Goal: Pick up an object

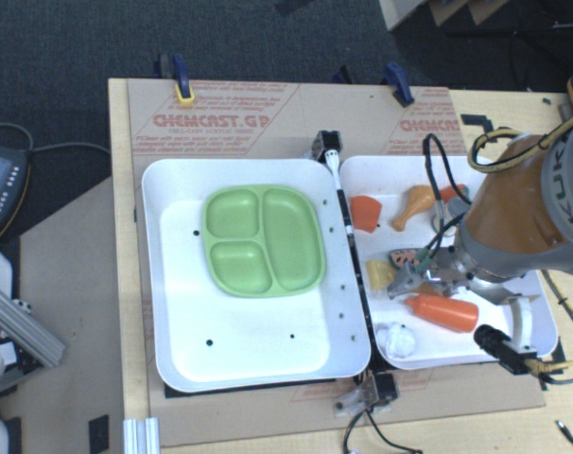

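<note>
camera view, near to far. at the lower edge of the right bin [386,180] a white lump [397,339] is lying by the near wall, and just above it an orange cylinder [445,312] is lying on its side. the gripper [411,280] is hanging low over the middle of this bin, reaching in from the right of the frame. its tip is sitting just above the orange cylinder and close to a yellow block [378,274] and a small mixed-colour item [403,256]. how far it is open cannot be told, and nothing is seen in its grasp. the likeliest target, by nearness, is the mixed-colour item or the yellow block. farther up, an orange cup [365,213] and a tan drumstick toy [414,204] are lying near the far wall. in the left bin [239,339] a green divided plate [265,240] is resting alone.

risks: the candidates are crowding one another, so a closing grip may be catching two things or nudging one aside. the yellow block is lying near the dividing wall, leaving little room on that side. the cylinder, being round, may be rolling if brushed.

room: open floor is showing only in narrow gaps between the right bin's things. the left bin is offering broad bare floor around the plate. two blue clamps [397,81] are holding the bench board [268,112] at the upper edge, well apart from the work.
</note>
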